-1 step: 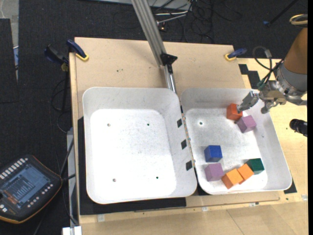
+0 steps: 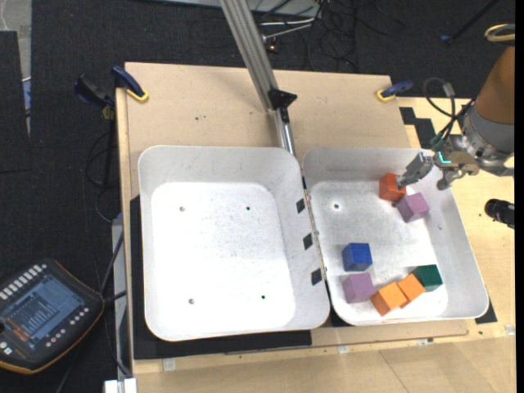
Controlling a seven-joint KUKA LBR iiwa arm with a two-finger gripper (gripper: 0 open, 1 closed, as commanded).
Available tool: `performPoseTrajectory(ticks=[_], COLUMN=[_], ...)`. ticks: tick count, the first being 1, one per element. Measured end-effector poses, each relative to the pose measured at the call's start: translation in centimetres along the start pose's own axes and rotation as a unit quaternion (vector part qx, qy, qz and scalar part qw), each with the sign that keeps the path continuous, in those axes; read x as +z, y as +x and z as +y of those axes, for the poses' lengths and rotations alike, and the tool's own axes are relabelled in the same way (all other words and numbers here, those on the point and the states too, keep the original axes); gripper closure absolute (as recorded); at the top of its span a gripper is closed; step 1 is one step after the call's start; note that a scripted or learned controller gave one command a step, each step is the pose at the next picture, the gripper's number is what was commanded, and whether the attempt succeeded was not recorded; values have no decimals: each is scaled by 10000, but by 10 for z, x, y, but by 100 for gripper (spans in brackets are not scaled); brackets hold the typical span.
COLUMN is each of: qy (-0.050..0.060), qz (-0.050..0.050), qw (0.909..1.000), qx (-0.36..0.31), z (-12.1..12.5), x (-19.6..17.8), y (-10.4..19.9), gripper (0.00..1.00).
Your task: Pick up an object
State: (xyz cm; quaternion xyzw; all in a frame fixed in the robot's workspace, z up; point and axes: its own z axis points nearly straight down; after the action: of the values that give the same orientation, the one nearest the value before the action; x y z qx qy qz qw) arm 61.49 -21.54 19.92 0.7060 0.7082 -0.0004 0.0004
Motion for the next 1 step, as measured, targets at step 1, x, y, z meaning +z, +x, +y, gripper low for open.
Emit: performPoseTrajectory(ticks=[1], qy=[18], qz=[7], qw=[10000], qx=[0], z=[9], x=[50], y=[0], gripper=[0])
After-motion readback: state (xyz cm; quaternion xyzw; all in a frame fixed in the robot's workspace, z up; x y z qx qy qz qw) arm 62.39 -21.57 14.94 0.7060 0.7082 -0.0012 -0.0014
